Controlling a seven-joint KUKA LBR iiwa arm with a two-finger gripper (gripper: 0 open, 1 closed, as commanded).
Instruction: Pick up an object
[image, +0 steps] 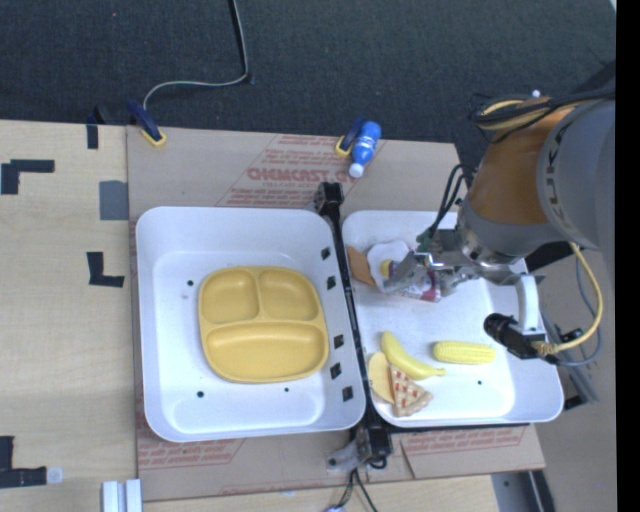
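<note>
Over the right bin: gripper (412, 272) low at about 11 o'clock of the bin floor, arm (520, 190) entering from 3 o'clock.
Gripper state: cannot tell how it is set; metal parts blur into a small clutter beneath them.
Clutter under gripper: white crumpled piece (385, 258) with a reddish bit at its 4 o'clock edge; brown round item (360, 266) just beside it at 9 o'clock. Contact with gripper unclear.
Right bin (535, 395): banana (405, 358) near 7 o'clock, corn cob (463, 352) near 5 o'clock, pizza slice (405, 392) touching the banana's underside.
Left bin (165, 300): yellow divided plate (264, 324) at centre.
Bench beyond bins: blue-and-white bottle (362, 146) lying at 12 o'clock.
</note>
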